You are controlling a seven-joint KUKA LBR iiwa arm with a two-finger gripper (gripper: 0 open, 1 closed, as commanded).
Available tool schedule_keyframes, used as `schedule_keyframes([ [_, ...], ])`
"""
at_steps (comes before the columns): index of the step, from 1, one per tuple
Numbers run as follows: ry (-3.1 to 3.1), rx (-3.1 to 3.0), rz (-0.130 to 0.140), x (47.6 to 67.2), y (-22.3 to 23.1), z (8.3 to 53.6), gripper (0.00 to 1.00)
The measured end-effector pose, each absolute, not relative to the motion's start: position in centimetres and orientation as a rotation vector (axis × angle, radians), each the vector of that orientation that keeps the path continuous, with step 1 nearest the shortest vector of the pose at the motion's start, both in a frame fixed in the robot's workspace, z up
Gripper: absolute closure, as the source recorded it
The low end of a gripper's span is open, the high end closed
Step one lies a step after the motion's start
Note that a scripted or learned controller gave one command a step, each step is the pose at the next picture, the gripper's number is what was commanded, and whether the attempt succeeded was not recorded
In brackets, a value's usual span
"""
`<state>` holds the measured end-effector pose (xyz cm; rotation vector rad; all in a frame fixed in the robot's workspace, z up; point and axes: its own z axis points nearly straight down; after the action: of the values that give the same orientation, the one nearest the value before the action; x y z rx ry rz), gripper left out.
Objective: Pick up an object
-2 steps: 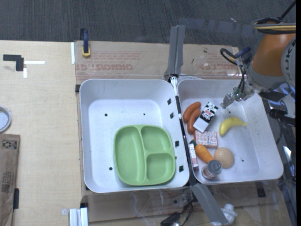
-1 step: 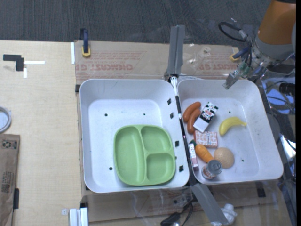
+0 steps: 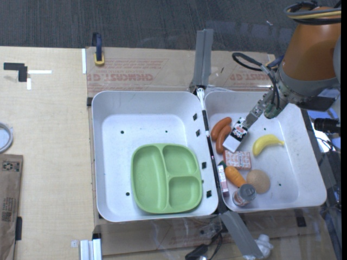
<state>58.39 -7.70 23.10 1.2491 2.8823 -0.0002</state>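
- Objects to be picked: a cluster in the left half of the right bin, packed close enough to crowd any grasp.
- Counter: carries the two bins side by side, both within the arm's reach.
- Arm: enters from the right, angled down over the right bin.
- Left bin: holds only the green divided tray, lying flat.
- Banana: lies apart from the cluster, probably the easiest target.
- Two red sausages: side by side, against the bin's left wall.
- Patterned packet, brown ball, carrot, small can: touching or nearly so.
- End effector: low over the white card beside the sausages; whether it is spread or closed cannot be told, and nothing is seen between its fingers.
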Motion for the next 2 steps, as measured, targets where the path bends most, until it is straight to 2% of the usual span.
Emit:
schedule_keyframes([
  [1, 2.949, 1.089, -0.002, 55.9, 2.1, 19.1, 1.0],
  [2, 2.775, 1.471, -0.003, 58.7, 2.7, 29.3, 1.0],
])
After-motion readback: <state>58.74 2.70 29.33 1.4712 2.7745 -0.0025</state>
